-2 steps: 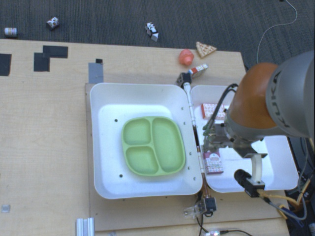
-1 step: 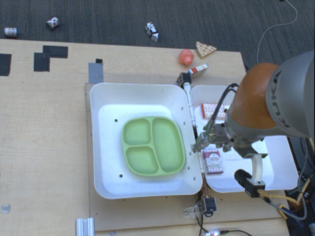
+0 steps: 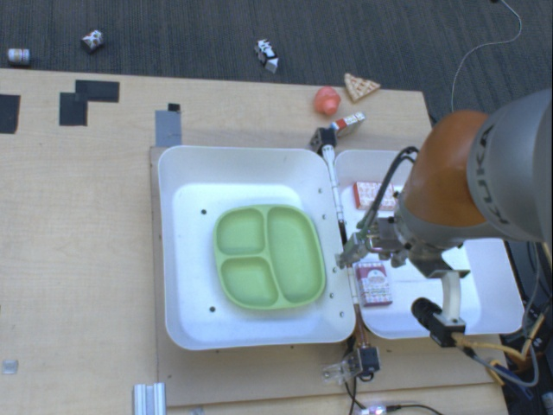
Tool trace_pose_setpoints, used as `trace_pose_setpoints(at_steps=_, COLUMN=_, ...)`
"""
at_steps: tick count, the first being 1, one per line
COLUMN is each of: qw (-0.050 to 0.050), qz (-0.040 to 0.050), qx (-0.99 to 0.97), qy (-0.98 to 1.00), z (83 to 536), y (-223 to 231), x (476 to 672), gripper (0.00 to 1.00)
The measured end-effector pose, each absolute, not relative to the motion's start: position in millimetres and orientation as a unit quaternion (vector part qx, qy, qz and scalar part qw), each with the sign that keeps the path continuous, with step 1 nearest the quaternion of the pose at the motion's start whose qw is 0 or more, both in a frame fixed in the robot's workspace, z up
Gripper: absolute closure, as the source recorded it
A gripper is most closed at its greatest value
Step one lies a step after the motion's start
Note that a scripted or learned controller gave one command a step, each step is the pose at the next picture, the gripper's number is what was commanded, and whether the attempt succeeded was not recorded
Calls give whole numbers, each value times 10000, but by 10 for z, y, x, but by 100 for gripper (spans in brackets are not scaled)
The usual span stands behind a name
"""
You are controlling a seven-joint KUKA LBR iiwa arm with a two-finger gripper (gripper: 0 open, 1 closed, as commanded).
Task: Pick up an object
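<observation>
Green, the divided plate (image 3: pixel 270 257) sits in the left bin (image 3: pixel 181 258). Right of that plate, in the right bin (image 3: pixel 492 309), the gripper (image 3: pixel 370 249) hovers just above a small red-and-white box (image 3: pixel 373 284); whether its fingers are spread or pressed together cannot be told.

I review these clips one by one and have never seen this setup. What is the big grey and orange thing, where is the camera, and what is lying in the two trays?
The camera looks down at a slant from above the bench. The grey and orange shape is a robot arm reaching in from the right; its gripper hangs low over the right white bin. Nothing is visibly between its fingers. That bin holds two small red-and-white boxes, one just below the gripper, another farther back. The left white bin holds a green divided plate. Behind the bins lie a red ball and a toy pizza slice.
</observation>
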State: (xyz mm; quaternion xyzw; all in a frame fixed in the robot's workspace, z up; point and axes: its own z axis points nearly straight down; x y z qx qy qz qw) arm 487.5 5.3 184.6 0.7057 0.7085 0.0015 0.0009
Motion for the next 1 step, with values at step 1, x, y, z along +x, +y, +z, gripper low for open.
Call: trace_pose_setpoints(at_steps=1, qw=9, qz=15, qx=7057, qy=7085, z=1846, y=53, x=4875, gripper=0)
